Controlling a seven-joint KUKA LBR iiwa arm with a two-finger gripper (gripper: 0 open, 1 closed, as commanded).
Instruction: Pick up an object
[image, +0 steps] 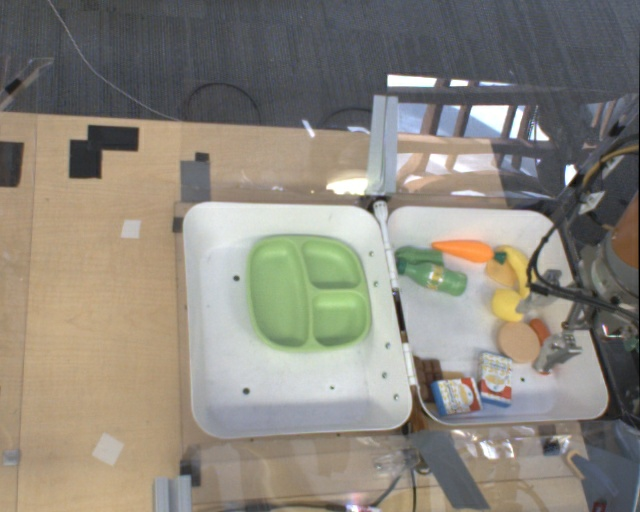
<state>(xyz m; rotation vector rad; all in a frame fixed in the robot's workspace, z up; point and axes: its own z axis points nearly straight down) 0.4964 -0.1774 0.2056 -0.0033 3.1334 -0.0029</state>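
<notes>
At the right bin's (590, 405) far right edge:
Pincer (553, 357): hanging low over the bin floor near the right wall; finger spread impossible to tell, nothing visibly pinched.
Just left of pincer: tan round disc (519, 343), close to touching; small reddish piece (540, 329) wedged between disc and pincer.
Left and below: small carton (495, 379), blue and white with red, lying flat; further left, second carton (455, 395) beside a dark brown block (428, 371) at the bin's lower left corner.
Above the disc: yellow lemon (506, 303), then banana (516, 265) curving upward.
Up and left: orange carrot (463, 251), lying crosswise, tip toward banana.
Well left: green bottle (431, 272), on its side, near the wall shared by both bins.
Far left, other bin (215, 400): green divided plate (306, 292), three compartments, well apart from pincer.
In the way: black cables (560, 290) looping above lemon and disc.
</notes>
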